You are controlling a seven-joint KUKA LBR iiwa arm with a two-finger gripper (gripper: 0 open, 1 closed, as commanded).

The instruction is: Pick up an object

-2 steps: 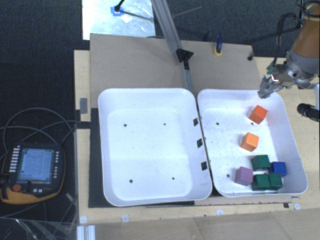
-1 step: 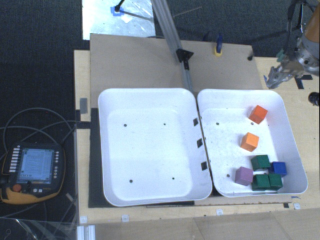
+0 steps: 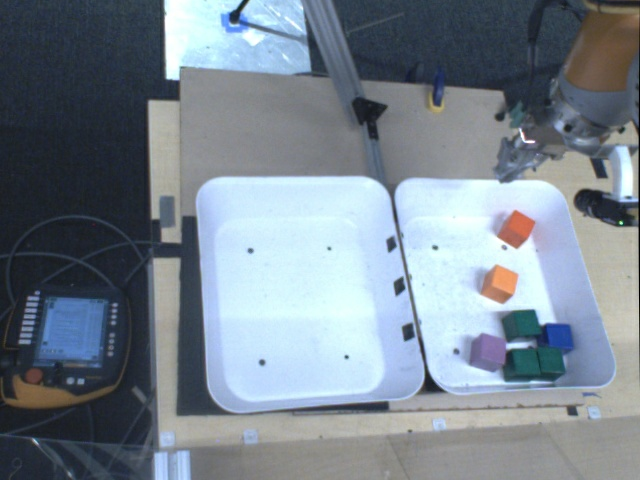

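Orange cubes x2 [image 3: 516,228] [image 3: 500,283] in right bin [image 3: 585,268], w/ purple cube [image 3: 488,352], green blocks [image 3: 520,325] & blue cube [image 3: 557,336] near front corner. Claw [image 3: 512,160] above bin's back rim, nothing held; can't tell if apart or together.

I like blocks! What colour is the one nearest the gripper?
Orange block, seen in the camera view.

Two bins sit side by side on the bench [image 3: 280,128]: left bin [image 3: 215,268], right bin [image 3: 420,268]. In the right bin, one cube [image 3: 516,228] lies toward the far side, a second cube [image 3: 500,283] nearer, and four blocks [image 3: 535,346] cluster in the near right corner. The gripper [image 3: 512,163] hangs above the right bin's far rim. A teach pendant [image 3: 65,343] lies left of the bench.
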